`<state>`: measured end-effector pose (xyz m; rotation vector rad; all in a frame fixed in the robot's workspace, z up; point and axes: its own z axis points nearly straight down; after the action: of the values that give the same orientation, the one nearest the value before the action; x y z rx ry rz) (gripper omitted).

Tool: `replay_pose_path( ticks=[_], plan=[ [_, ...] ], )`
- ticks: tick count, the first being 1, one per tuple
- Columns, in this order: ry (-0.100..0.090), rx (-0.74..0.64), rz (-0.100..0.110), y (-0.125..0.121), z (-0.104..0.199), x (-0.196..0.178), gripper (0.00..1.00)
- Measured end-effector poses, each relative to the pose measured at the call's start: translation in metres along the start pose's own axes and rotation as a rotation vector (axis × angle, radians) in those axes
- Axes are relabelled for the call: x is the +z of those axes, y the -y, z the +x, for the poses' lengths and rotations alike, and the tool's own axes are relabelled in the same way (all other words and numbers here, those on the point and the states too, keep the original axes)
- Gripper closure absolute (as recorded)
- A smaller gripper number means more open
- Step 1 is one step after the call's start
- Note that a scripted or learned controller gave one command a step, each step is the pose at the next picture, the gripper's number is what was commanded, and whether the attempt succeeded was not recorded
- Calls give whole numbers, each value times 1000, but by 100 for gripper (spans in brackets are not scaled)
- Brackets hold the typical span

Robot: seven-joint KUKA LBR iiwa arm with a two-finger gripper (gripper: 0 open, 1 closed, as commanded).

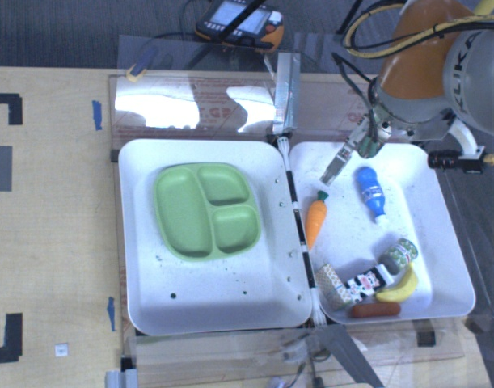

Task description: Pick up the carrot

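Two white bins are sitting side by side; a green divided plate (pixel 206 211) is lying in the left bin (pixel 141 289). The carrot (pixel 314 219) is lying in the right bin (pixel 449 241), against the divider. The gripper (pixel 334 169) is hovering just above the carrot; its opening I cannot tell. The carrot is likely a light, rigid, smooth toy, best gripped mid-body.

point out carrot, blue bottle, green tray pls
carrot (pixel 314 221): camera view, middle of its orange body.
blue bottle (pixel 370 190): camera view, middle of its body.
green tray (pixel 179 217): camera view, floor of its large left compartment.
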<state>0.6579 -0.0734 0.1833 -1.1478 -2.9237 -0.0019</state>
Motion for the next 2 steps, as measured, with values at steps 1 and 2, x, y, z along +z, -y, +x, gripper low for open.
replay_pose_path(
  ticks=[1, 2],
  plan=[
    [5, -235, -3, 23, -16, 70, 0],
    [11, -140, 2, 98, 19, 96, 0]
  ],
)
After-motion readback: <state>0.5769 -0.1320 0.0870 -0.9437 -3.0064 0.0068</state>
